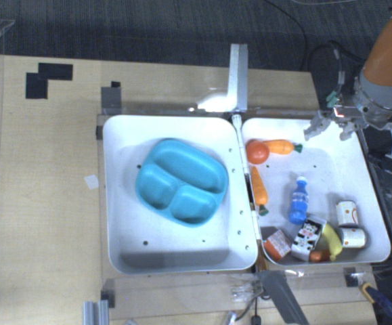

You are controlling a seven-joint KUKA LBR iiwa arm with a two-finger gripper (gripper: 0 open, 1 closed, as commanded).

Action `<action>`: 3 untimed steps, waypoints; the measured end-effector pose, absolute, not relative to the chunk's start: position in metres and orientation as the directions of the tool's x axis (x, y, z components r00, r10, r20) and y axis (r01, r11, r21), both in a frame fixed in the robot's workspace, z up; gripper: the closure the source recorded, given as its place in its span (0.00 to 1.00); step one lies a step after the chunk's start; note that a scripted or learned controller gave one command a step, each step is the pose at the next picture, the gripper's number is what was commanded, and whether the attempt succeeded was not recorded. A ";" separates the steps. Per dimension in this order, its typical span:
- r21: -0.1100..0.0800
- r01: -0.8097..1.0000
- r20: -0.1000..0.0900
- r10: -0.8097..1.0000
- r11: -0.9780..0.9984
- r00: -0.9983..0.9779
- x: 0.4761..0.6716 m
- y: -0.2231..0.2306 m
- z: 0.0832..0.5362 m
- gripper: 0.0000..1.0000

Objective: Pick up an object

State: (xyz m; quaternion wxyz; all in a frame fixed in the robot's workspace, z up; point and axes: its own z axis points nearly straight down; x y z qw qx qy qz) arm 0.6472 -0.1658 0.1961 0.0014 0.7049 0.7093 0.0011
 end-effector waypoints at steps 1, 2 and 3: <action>0.011 0.999 -0.001 0.999 0.044 -0.044 0.607 -0.117 0.089 0.00; 0.011 0.998 -0.002 0.998 0.063 -0.063 0.539 -0.125 0.089 0.00; 0.020 0.998 -0.002 0.998 0.067 -0.067 0.543 -0.124 0.101 1.00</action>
